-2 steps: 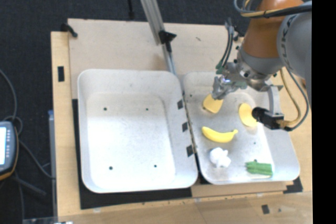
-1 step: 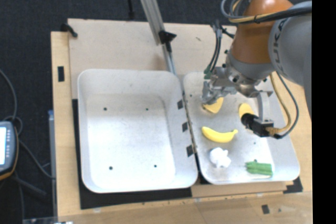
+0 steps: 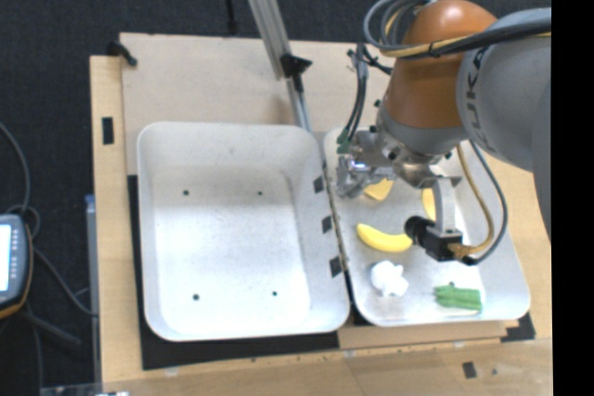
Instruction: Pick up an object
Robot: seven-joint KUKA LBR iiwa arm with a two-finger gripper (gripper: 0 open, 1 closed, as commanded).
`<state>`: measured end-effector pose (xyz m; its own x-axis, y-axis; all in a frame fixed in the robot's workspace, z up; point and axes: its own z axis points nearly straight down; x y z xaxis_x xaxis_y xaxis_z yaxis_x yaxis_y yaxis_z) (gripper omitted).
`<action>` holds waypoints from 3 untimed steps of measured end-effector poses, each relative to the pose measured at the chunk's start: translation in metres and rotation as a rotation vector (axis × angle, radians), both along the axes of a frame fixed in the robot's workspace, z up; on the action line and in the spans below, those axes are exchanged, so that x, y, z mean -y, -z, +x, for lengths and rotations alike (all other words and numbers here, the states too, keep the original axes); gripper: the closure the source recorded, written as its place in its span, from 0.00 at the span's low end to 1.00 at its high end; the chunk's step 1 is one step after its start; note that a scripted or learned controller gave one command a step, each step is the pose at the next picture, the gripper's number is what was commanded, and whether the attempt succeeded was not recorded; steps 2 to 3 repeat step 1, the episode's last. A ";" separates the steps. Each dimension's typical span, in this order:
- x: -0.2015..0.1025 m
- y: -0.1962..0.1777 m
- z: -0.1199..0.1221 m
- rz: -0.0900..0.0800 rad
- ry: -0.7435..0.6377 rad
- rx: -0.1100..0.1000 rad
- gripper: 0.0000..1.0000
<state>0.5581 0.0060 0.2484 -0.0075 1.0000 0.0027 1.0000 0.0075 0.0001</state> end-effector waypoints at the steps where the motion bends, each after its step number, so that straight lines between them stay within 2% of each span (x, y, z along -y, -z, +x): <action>1: -0.044 -0.007 -0.024 0.000 -0.001 -0.001 1.00; 3: -0.044 -0.007 -0.024 0.000 -0.001 -0.001 1.00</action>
